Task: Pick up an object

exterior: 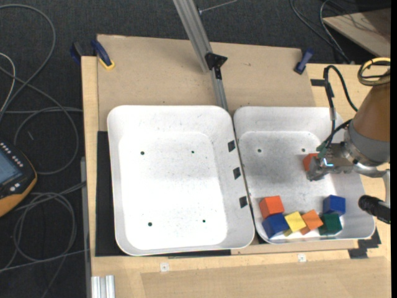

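The left bin (173, 179) sits beside the right bin (273, 135), where the gripper (319, 166) hangs. A small orange-red object (309, 161) sits at its fingertips; whether the jaws clamp it, I cannot tell. Coloured blocks (301, 216) cluster near the front wall.

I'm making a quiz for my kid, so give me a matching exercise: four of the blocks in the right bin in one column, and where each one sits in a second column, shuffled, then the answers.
Column one:
1. yellow block
2. green block
3. large orange block
4. reddish block

Column two:
A. by the gripper, apart from the cluster
B. just below the right-hand blue block
C. between the left blue block and the small orange block
D. top left of the cluster, above the left blue block

Pairs: 1-C, 2-B, 3-D, 4-A
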Controlling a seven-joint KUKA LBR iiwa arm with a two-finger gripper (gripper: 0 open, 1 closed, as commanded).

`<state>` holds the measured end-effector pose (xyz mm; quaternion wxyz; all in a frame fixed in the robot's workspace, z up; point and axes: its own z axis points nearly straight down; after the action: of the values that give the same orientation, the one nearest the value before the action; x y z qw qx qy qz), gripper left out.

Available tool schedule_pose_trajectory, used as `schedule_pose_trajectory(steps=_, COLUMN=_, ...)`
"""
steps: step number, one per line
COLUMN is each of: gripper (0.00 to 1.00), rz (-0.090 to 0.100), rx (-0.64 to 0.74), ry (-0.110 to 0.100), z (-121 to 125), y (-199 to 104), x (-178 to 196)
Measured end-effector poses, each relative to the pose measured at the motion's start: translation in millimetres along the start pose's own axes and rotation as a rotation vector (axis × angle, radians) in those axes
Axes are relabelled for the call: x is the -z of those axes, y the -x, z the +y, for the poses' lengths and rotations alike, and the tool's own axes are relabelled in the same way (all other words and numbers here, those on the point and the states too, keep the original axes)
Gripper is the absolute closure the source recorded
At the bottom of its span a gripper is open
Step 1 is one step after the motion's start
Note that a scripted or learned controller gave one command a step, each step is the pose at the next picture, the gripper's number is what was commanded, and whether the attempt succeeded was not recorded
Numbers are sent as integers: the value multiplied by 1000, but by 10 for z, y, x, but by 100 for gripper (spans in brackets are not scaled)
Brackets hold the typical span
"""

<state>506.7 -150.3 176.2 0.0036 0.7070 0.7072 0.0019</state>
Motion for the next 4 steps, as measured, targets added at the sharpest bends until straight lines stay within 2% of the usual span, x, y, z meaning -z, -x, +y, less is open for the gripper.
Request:
schedule_pose_trajectory(steps=1, gripper=100, rz=1, rx=1, ry=-3, z=18, y=3, x=279)
schedule_pose_trajectory(steps=2, gripper=100, rz=3, rx=6, ry=-5, z=267, y=-416, x=287)
schedule_pose_trajectory(steps=4, gripper=100, rz=5, rx=7, ry=-4, z=644, y=-1387, x=584)
